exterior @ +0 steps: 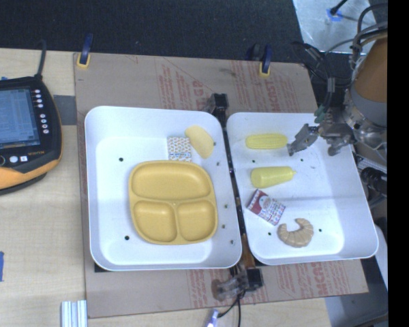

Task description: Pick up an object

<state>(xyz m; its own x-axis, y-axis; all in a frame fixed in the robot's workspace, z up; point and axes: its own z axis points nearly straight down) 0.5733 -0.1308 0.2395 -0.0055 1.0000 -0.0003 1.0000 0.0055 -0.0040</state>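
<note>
The end effector (318, 142) hangs over the right bin (341, 182), fingers spread open and holding nothing. Closest is the upper corn cob (266, 141), just to its left, lying longways left to right. Farther down sits the croissant (296, 232).

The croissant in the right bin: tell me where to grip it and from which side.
Grip the croissant across its thick middle, coming straight down from above. It lies flat and curved in the right bin, its tips tapering thin, with bare floor around it; the red packet sits apart, up-left. Probably the safest hold.
</note>
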